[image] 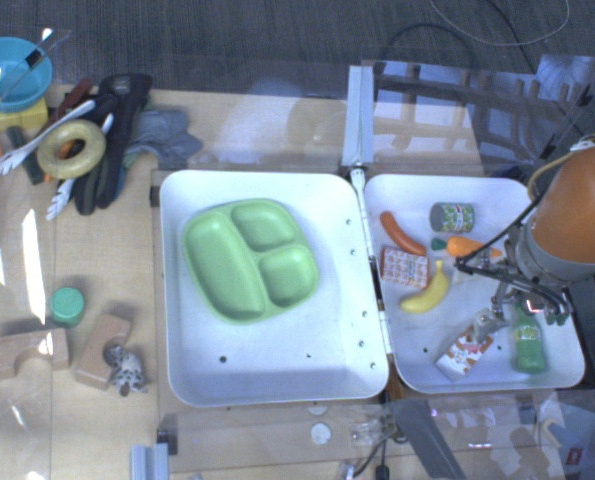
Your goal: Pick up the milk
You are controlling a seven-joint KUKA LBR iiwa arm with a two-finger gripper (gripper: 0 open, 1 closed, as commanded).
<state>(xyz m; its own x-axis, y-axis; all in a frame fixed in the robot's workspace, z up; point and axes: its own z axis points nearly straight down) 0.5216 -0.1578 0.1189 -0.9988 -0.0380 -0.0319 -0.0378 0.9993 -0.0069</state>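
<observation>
The milk is a small white carton with red-orange print. It lies tilted near the front edge of the right bin. My gripper hangs low over that bin, just up and right of the carton's top end and very close to it. The arm's grey body and orange band cover the bin's right side. Whether the gripper touches the carton is unclear from this angle.
A green bottle lies right of the milk. A banana, snack box, red sausage, carrot and can fill the bin's left and back. The left bin holds a green divided plate.
</observation>
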